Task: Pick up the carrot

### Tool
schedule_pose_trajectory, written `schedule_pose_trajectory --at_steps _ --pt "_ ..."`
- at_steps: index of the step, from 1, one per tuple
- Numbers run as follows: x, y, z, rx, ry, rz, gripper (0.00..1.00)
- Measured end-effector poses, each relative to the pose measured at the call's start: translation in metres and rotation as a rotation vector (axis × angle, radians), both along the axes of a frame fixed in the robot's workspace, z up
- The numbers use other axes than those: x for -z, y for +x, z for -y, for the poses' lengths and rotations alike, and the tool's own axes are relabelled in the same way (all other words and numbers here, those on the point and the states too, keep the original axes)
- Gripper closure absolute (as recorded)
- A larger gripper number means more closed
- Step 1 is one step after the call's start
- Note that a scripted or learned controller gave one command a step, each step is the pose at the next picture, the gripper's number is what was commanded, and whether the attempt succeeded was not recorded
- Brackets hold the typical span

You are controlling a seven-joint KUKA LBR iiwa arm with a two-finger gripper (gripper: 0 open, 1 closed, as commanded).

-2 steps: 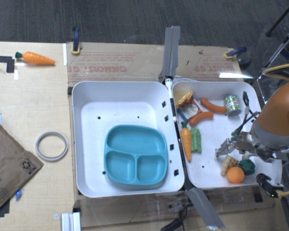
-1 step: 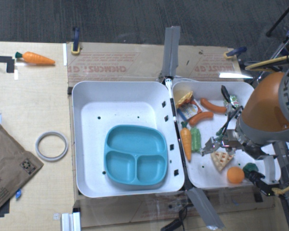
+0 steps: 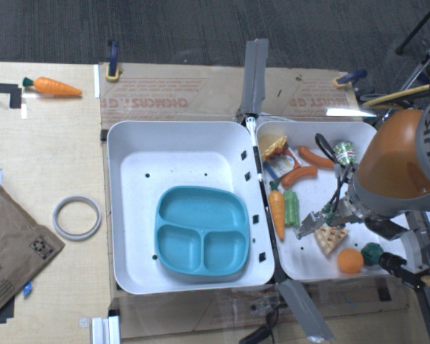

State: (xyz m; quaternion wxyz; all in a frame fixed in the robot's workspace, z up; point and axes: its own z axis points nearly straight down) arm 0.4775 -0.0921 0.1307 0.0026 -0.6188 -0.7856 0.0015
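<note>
While end effector (image 3: 312,226) grip state unclear, carrot (image 3: 276,214) lies just left

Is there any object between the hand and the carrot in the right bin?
Yes. A green vegetable lies right beside the carrot, on the side facing the hand.

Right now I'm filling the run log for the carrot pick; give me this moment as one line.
carrot: lying in right bin, by left wall | gripper: low over bin, right of carrot, not on it | pick: not yet
</note>
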Motion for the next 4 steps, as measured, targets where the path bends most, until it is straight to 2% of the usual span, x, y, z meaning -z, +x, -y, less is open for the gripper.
schedule_pose_trajectory --at_steps 1,2,3,4 --pt "0.021 0.059 0.021 -0.395 0.001 0.003 0.00" --pt "-0.008 0.182 0.018 -0.512 0.000 0.005 0.00" --pt "0.041 0.120 0.033 -0.394 0.000 0.003 0.00" --pt "0.042 0.000 0.036 -0.221 0.002 0.001 0.00"
